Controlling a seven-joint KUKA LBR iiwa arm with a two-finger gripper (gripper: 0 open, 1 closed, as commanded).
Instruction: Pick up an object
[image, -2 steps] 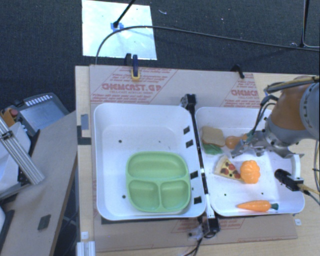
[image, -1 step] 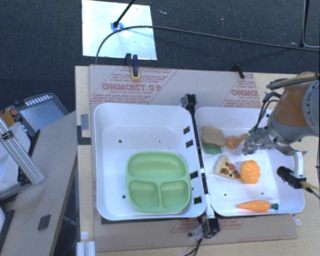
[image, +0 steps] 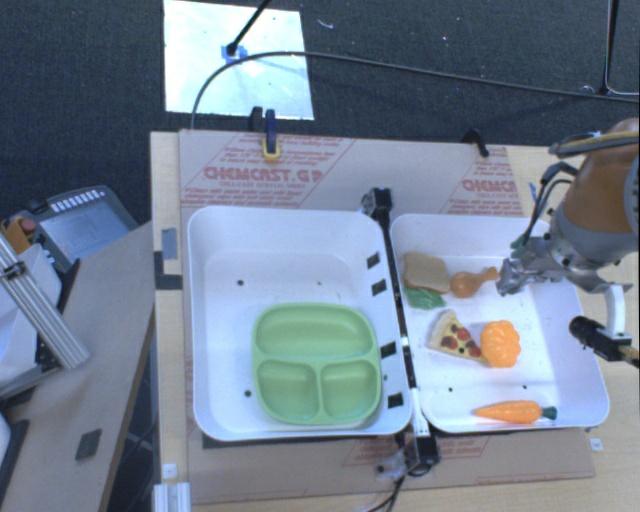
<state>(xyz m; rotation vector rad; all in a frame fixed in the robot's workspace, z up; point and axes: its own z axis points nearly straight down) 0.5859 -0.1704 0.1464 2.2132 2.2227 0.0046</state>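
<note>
The right bin (image: 575, 385) holds several toy foods. A tan bread slice (image: 428, 270) lies at its left wall with a green leaf (image: 425, 297) just below it. A brown drumstick (image: 471, 283) lies to their right. Lower down are a pizza slice (image: 454, 335), an orange pumpkin-like piece (image: 500, 343) and a carrot (image: 514, 411) near the front wall. My gripper (image: 512, 274) hangs over the upper part of this bin, right beside the drumstick's right end; whether it touches the drumstick I cannot tell.
The left bin (image: 220, 250) holds a green divided plate (image: 316, 363) near its front. A black divider with clips (image: 390, 300) runs between the bins. A grey side table (image: 80, 350) stands at the left, and cables cross the dark floor behind.
</note>
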